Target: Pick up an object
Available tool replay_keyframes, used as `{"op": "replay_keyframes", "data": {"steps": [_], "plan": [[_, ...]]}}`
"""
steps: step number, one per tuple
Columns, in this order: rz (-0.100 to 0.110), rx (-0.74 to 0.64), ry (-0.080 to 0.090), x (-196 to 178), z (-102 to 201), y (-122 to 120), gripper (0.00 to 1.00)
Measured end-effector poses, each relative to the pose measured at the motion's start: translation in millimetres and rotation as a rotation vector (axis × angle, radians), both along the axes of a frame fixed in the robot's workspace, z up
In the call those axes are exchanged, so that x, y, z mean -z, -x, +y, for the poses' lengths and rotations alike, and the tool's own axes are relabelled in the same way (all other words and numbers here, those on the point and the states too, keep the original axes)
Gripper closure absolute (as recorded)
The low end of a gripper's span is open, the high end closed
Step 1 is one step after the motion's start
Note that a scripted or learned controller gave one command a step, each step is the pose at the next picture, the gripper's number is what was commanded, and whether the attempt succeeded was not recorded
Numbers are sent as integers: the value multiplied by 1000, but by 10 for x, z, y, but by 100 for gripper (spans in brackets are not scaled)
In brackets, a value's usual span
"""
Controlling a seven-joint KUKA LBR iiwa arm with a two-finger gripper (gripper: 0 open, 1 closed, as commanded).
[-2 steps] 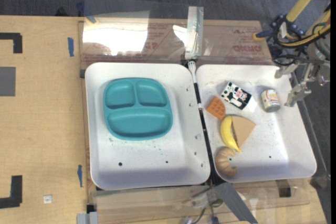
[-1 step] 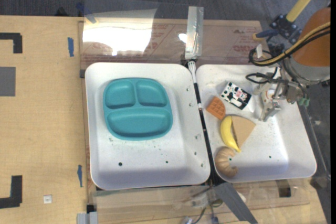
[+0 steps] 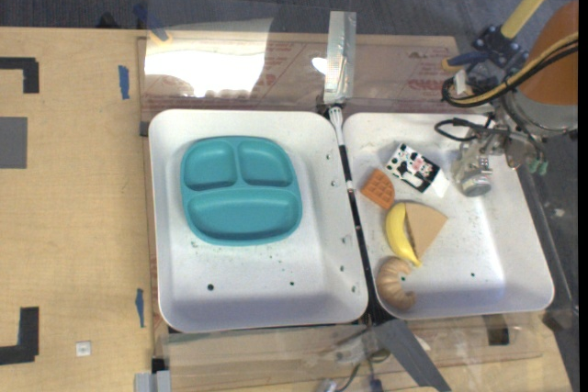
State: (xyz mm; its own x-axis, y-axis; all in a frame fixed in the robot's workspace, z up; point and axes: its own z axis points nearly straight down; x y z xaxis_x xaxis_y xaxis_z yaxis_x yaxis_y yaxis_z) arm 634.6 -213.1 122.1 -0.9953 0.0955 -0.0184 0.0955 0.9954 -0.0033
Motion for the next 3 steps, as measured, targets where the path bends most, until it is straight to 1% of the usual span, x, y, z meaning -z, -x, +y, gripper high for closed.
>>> {"op": "replay_keyframes", "data": {"steps": [1, 2, 3], "plan": [[-3, 211, -5, -1320, 461, 346, 100], [15, 605, -11, -994, 607, 1359, 100], [16, 1028, -14, -784, 1141, 1547, 100]]}}
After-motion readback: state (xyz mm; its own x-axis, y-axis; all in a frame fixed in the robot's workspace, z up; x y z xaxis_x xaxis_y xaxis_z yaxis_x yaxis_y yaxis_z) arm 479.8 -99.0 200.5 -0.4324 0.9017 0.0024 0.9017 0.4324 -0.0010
